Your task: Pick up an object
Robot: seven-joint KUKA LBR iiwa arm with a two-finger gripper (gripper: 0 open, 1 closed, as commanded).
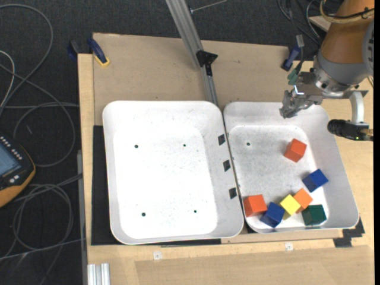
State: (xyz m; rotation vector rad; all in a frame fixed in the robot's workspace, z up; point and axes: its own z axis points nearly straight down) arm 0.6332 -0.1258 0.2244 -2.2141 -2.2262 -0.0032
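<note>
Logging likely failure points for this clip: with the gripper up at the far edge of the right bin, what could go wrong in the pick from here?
1. Most blocks crowd the near edge of the right bin: the yellow block touches its neighbours, so a grasp there may slip or shove them.
2. The green block lies against the bin wall, which could block a descent.
3. The lone orange block sits tilted; the gripper may need rotating.

The counter (178, 58) looks like pale matt wood. Both bins (160, 171) look like smooth white speckled plastic. A brushed metal bar (187, 28) slants overhead. The blocks (295, 149) look matt.
</note>
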